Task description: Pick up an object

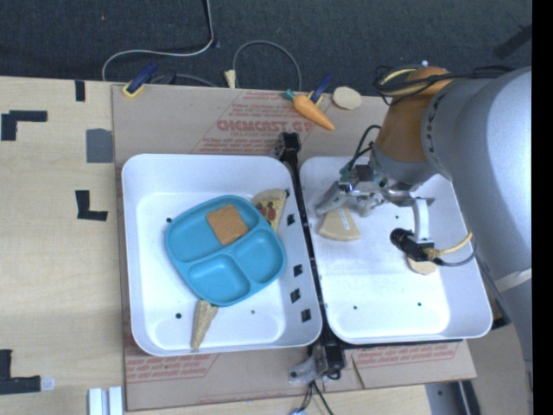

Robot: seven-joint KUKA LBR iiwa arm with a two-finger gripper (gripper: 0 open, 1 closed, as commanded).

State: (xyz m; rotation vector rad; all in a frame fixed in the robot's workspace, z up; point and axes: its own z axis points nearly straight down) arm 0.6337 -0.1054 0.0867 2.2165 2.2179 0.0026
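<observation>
Hand descending on a pale wedge in the right bin

The hand [344, 199] is hovering with its fingers spread just above the beige wedge [339, 226], lying at ten o'clock in the right bin [380, 318], likely straddling it for a pinch; nothing is being held. At six o'clock of the left bin [143, 258], a cone [202, 323] is peeking from under the blue tray [226, 251], harder to reach.
</observation>
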